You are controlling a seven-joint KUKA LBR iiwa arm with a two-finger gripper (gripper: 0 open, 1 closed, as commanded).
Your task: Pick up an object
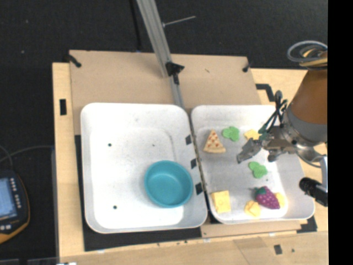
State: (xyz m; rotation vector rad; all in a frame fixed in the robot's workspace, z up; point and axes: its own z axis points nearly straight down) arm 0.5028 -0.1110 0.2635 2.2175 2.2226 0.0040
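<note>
Camera view: a small green leafy toy [257,169] lies in the right bin [231,115], near a purple grape bunch [267,197]. The gripper [258,149] hovers just above the green toy, fingers spread apart, holding nothing between them.

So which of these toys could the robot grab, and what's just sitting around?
For the job:
gripper
pizza slice
green toy
second green toy
purple grapes
yellow block

Just lying about:
blue bowl
left bin
handheld screen
</note>
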